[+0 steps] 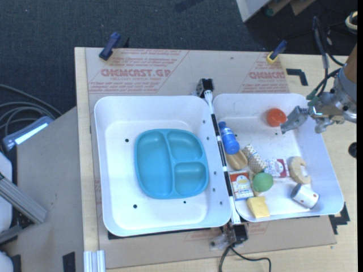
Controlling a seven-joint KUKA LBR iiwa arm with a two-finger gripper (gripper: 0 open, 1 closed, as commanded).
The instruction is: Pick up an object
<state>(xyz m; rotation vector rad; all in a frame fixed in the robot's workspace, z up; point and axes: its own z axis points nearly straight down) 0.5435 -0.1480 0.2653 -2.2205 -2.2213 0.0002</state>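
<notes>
While the end effector [307,119] hangs open and empty over the right bin [332,171] near the desk's right edge, the orange ball [277,117] just beside it looks light, smooth and roll-prone, best gripped across its middle.

A robotics lab or test cell rather than a home; the wooden desk [170,67] is topped with brown protective sheeting printed with red lettering and pinned at the far edge by a blue spring clamp [109,45] and a yellow-and-blue clamp [277,51]; two shallow white plastic bins [113,123] are fixed side by side on it; black tape corner marks [296,76] sit on the board; loose grey cables [17,112] coil on the dark carpet [57,16].
</notes>
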